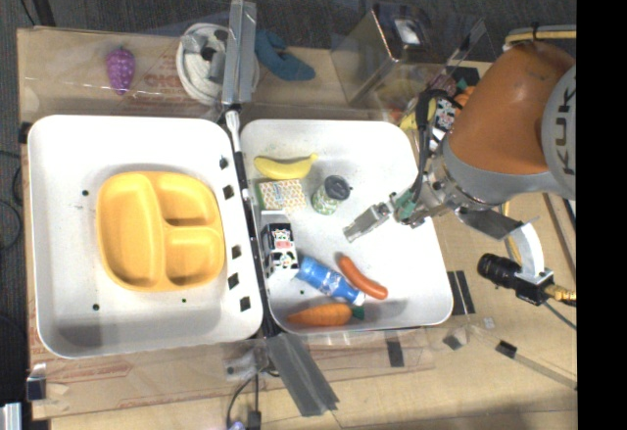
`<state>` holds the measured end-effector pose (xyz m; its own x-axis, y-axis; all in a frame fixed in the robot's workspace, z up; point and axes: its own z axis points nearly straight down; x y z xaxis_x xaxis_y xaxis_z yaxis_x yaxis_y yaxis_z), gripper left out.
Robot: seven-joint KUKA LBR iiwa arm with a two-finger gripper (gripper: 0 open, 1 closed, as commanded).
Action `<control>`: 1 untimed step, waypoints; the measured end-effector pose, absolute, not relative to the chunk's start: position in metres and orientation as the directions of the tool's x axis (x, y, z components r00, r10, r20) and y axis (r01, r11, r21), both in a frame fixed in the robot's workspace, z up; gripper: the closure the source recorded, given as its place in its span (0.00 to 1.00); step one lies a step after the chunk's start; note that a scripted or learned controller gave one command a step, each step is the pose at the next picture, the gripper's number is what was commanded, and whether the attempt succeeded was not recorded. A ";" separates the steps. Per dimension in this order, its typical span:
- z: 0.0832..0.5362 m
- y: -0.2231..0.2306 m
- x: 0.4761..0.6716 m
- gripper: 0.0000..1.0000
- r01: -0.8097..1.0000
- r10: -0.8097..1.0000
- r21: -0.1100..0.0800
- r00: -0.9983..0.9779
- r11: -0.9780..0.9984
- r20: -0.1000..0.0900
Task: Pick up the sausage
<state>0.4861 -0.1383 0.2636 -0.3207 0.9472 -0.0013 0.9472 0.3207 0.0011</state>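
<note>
A light wooden bench (127,374) on dark carpet carries two shallow white bins. My grey arm with its orange band (500,119) reaches over the right white bin (416,306); the left white bin (59,222) holds a yellow divided plastic tray (162,227). My metal two-finger gripper (358,225) hangs above the middle of the right bin, nothing between its fingers, their spread too foreshortened to judge. The red-orange sausage (363,278) lies near that bin's front edge, just beside a blue bottle (328,280) and an orange carrot (318,315). A yellow banana (284,166) rests near the back-left corner, a green jar (330,194) near it.
</note>
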 end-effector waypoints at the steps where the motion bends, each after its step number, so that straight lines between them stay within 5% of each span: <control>1: 0.114 -0.158 0.492 0.00 0.950 0.950 0.021 -0.313 0.313 -0.010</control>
<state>0.4922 -0.1584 0.1140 -0.3128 0.9498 -0.0098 0.9495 0.3130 0.0214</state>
